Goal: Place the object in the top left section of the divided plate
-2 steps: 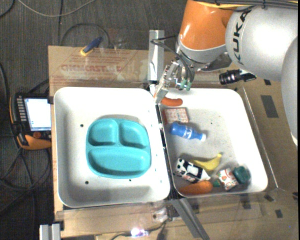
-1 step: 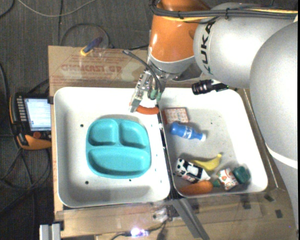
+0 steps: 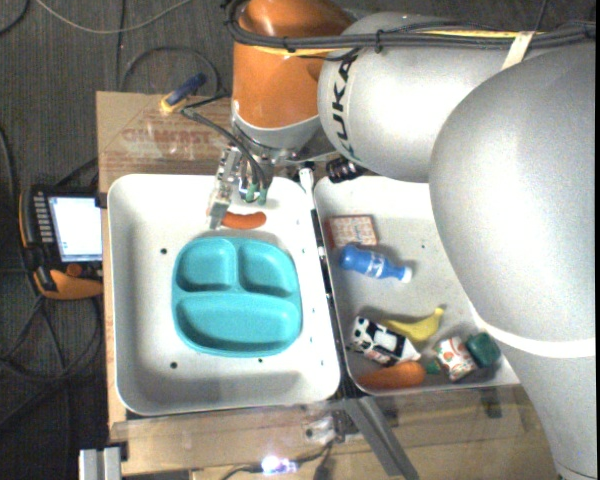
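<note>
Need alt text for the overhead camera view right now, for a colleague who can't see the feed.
The gripper hangs over the far edge of the left bin, beside an orange sausage-shaped object lying just beyond the teal divided plate. The right bin holds a blue bottle, a banana, a toy cow and other small items.

An orange sausage [image 3: 244, 221] is lying flat just above the teal divided plate [image 3: 237, 296] (three sections, left bin).
</note>
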`<action>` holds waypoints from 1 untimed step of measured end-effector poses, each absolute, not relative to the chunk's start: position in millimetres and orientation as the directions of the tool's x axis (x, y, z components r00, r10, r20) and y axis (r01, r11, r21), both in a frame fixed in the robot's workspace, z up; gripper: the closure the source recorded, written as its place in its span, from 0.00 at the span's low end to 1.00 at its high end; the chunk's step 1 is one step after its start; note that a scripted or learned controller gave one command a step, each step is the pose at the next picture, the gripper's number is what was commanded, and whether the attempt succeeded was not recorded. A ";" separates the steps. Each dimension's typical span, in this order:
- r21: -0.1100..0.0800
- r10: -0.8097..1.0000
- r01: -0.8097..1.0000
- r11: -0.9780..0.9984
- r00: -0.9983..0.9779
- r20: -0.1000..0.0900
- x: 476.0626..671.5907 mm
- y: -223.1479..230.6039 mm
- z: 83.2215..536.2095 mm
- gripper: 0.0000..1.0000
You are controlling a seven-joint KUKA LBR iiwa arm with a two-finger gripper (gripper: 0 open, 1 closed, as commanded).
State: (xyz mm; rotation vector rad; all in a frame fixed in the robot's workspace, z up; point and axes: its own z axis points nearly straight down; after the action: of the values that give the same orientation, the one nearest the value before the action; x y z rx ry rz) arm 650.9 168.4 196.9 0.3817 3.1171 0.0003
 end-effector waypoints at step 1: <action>0.000 0.380 0.380 0.925 -0.925 0.000 636.5 106.1 202.4 1.00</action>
State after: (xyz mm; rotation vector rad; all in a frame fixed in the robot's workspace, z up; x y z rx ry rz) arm 636.5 106.1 202.4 0.6078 3.0817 0.0004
